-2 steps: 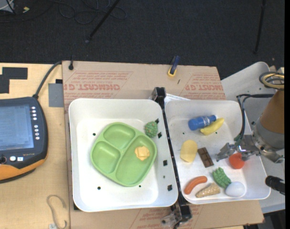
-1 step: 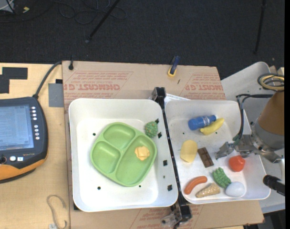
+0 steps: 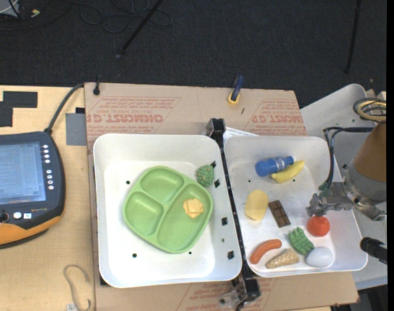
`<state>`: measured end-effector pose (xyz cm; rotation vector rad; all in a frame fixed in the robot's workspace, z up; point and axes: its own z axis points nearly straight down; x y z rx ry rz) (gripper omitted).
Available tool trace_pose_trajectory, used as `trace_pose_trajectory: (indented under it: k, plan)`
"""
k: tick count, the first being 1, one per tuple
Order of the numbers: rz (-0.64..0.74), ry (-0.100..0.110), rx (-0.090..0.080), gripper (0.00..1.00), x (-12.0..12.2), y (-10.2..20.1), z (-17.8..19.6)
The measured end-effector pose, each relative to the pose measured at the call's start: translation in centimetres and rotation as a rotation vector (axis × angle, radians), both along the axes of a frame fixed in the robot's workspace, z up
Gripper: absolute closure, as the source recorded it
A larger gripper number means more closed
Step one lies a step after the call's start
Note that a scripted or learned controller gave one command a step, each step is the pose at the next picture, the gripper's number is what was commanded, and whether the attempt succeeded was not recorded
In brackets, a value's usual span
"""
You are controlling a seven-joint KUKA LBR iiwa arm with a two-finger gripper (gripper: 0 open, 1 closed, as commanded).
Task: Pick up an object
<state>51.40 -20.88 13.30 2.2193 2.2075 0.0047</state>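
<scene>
A: Near edge, right bin [image 3: 339, 267]: sausage [image 3: 266, 250], cone wedge [image 3: 282, 259], white egg [image 3: 319, 256]. Target?
B: Red ball [image 3: 319, 225], just below the gripper [image 3: 321, 206]. Finger state: cannot tell. Centre over the ball; descend clear of the green piece [image 3: 301, 240].

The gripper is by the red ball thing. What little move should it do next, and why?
Probably a small drop straight down. The gripper sits at the right bin's right side, just above the red ball, with nothing seen in its grasp. The ball is the closest thing to grab.
</scene>
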Motion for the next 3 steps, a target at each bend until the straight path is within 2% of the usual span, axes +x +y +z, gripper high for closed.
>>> trace_pose_trajectory:
  k: [1, 2, 3]
  plan:
    - [0.006, 0.01, 0.006, 1.0, 1.0, -0.1, 4.7]
    - [0.007, 0.009, 0.005, 1.0, 1.1, -0.2, 9.6]
    - [0.009, 0.012, 0.007, 1.0, 3.9, 3.5, 10.3]
